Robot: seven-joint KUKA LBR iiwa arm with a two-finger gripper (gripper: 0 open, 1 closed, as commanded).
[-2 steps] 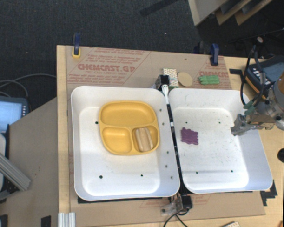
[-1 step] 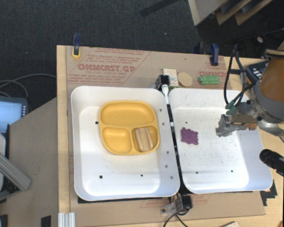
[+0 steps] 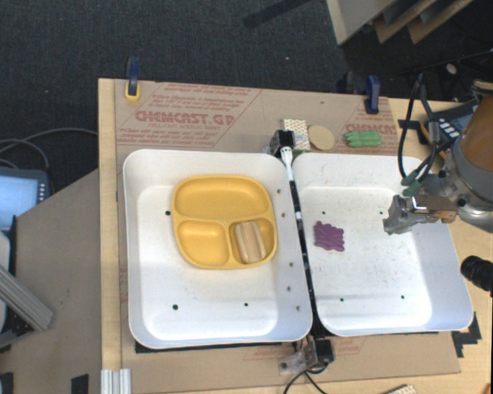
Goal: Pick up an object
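Camera view, looking down at a slant on the surface [image 3: 193, 109], a board printed with red lettering that carries two shallow white bins side by side. The left bin [image 3: 146, 310] holds a yellow divided plate [image 3: 218, 201] near its middle, toward the far edge; a tan block [image 3: 247, 241] lies in the plate's near right compartment. The right bin [image 3: 420, 311] holds a purple object [image 3: 329, 236], flat and irregular in outline, lying on the bin floor toward the left side, near the wall shared with the left bin. Small dark specks are scattered over this bin's floor.

The arm enters from the right, over the right bin's far right part. Its gripper [image 3: 395, 221] hangs above the right half of the right bin, well apart from the purple object and to its right. Whether the gripper is open or closed cannot be told from this angle; nothing is seen held in it.

On the surface beyond the far edge of the bins lie a round tan disc [image 3: 320, 137] and, to its right, a green object [image 3: 362, 139]. Two blue clamps [image 3: 133, 77] grip the far edge of the surface, one near each far corner.
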